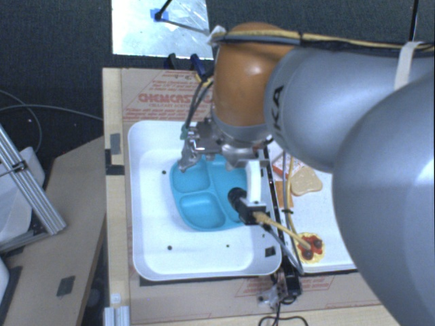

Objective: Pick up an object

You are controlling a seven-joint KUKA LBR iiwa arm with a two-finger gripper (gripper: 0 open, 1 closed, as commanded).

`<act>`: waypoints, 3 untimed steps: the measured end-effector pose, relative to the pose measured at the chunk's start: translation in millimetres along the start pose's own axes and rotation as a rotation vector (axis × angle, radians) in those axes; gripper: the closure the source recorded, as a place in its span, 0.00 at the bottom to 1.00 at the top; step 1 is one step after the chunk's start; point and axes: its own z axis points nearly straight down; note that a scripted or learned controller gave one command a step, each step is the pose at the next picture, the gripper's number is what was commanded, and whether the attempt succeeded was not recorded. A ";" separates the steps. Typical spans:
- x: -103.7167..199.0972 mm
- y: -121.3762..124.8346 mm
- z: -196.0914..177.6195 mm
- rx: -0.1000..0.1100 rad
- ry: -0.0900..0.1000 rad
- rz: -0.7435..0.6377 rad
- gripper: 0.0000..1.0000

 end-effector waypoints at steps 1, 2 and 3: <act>-14.8 -56.5 -88.6 -0.003 0.001 0.001 0.00; -68.7 -65.7 -157.3 -0.006 -0.001 0.009 0.00; -65.1 -65.4 -163.9 -0.003 -0.002 0.000 1.00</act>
